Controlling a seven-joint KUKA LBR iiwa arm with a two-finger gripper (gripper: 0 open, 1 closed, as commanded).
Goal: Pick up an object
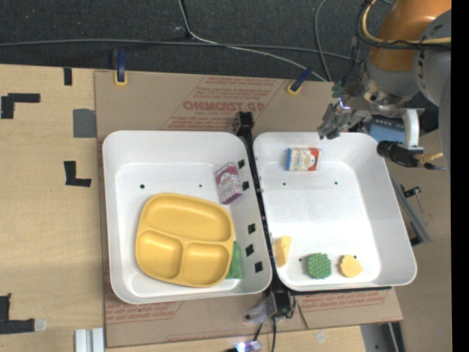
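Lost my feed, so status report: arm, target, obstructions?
Gripper above right bin's far rim, holding nothing visible. Nearest: small carton, lying untouched. Nothing between them.

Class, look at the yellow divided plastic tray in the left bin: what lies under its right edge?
A green object pokes out from under the yellow divided plastic tray, against the left white bin's wall. The tray covers the rest of it, so its full shape cannot be seen.
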